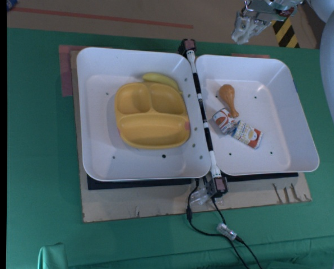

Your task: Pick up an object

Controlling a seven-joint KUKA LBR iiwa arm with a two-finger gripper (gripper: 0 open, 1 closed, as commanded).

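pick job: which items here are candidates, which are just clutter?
Candidates:
- drumstick, right bin
- can, right bin
- packet, right bin
- yellow tray, left bin
- banana, left bin
- end effector, above the right bin's far edge

Clutter:
- cables
- cardboard
- green cloth

So the bench (38, 150) is covered in green cloth, and a sheet of cardboard (133, 206) sits in the middle of it with some reddish tape (65, 66) poking out at its far left corner. Two white bins sit on the cardboard side by side, left bin (97, 150) and right bin (290, 144), touching along a black-and-white strip (202, 116). Black cables (223, 231) trail off toward the near edge.
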